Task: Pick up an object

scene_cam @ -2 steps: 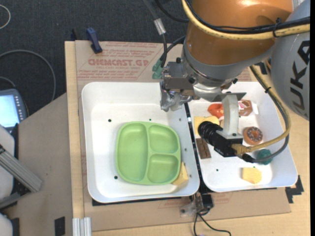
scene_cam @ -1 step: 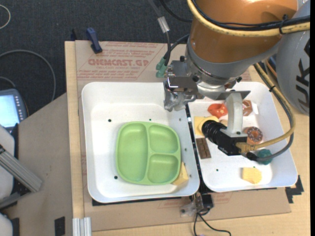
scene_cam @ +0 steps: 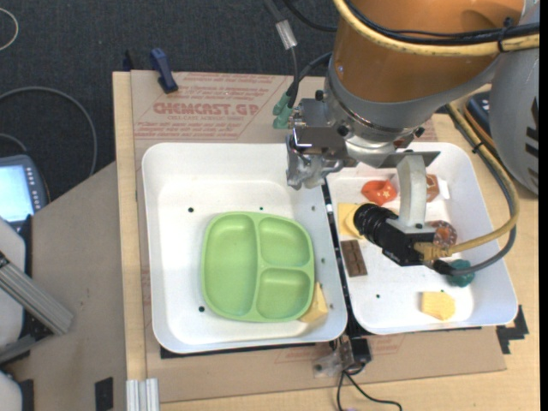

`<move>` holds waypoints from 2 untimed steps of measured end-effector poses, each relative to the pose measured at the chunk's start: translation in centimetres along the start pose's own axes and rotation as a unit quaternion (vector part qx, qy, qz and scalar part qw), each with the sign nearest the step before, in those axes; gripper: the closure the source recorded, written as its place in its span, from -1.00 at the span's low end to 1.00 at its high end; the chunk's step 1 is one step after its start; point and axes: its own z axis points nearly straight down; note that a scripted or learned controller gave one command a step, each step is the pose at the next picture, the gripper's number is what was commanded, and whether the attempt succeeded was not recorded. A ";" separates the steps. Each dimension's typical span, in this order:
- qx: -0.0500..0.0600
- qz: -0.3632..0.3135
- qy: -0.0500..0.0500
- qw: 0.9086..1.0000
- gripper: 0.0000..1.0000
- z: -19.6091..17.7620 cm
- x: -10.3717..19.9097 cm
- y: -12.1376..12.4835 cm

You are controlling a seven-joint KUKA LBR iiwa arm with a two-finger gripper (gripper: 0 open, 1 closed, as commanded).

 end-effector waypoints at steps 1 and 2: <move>-0.001 -0.001 0.000 1.000 1.00 -1.0 0.1 0.0; -0.002 -0.001 0.000 1.000 1.00 -2.0 0.1 0.1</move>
